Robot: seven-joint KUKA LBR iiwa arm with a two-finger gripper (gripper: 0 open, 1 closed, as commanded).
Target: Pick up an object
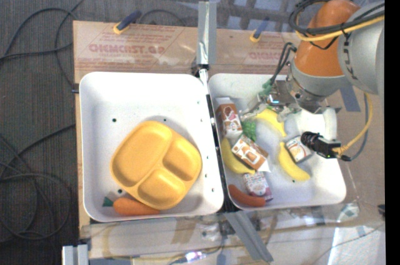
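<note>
The arm (340, 39) enters from the right and is positioned over the upper part of the right bin (331, 192). The gripper (275, 98) is low over the bin contents, just above a banana (273, 120) near the bin's upper middle. Whether the gripper is apart or together cannot be determined, and no object is visible between its parts.

Right bin contents:
- a second banana (292, 167) toward the right side, with a small packet (295, 149) lying on it;
- a third banana (231, 159) at the left side, partly covered by a small carton (249, 153);
- another carton (229, 119) at upper left;
- a green item (250, 129) between these;
- a red sausage-shaped item (247, 196) at the front wall, touching a small pouch (257, 184).

Left bin (100, 95) contents:
- a yellow divided tray (156, 162), upside-down;
- a carrot (132, 207) at the front edge, partly under the tray.
</note>
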